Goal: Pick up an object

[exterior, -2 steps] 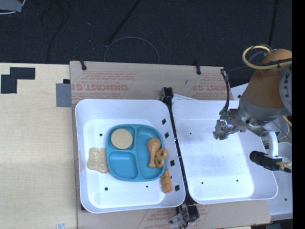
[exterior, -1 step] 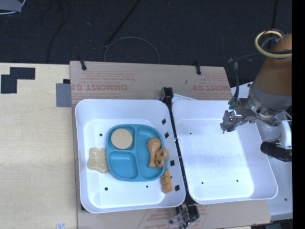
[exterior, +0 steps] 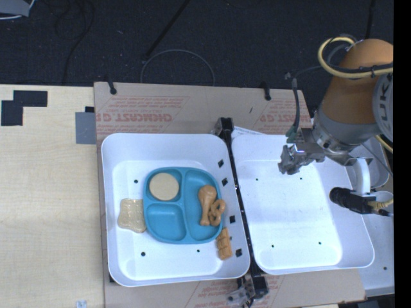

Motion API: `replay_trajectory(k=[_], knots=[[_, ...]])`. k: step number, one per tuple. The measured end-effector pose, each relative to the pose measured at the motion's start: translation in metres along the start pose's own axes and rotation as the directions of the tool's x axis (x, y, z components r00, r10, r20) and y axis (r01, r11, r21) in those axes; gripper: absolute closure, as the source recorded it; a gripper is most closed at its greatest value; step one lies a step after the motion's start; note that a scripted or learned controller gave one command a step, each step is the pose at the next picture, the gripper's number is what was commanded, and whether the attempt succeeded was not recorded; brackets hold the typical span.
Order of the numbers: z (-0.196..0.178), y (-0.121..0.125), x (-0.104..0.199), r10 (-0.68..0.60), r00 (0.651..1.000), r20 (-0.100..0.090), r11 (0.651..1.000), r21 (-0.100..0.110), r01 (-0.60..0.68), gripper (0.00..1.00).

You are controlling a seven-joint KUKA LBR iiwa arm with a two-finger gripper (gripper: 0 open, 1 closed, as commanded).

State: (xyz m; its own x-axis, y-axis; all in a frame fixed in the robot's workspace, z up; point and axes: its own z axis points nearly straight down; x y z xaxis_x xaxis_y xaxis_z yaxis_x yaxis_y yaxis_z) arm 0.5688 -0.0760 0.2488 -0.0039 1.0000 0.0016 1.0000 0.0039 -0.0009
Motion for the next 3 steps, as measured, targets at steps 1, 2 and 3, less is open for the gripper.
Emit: replay_trajectory(k=[1, 2, 3], knots=[[0.009, 0.012, 0.050, 0.000, 1.000, 0.000, 1.000, 0.002, 0.000, 1.00], [0.023, 0.006, 0.104, 0.001, 1.000, 0.000, 1.000, 0.004, -0.001, 1.00], [0.015, 0.011, 0.161, -0.001, 1.000, 0.000, 1.000, 0.001, 0.001, 1.00]])
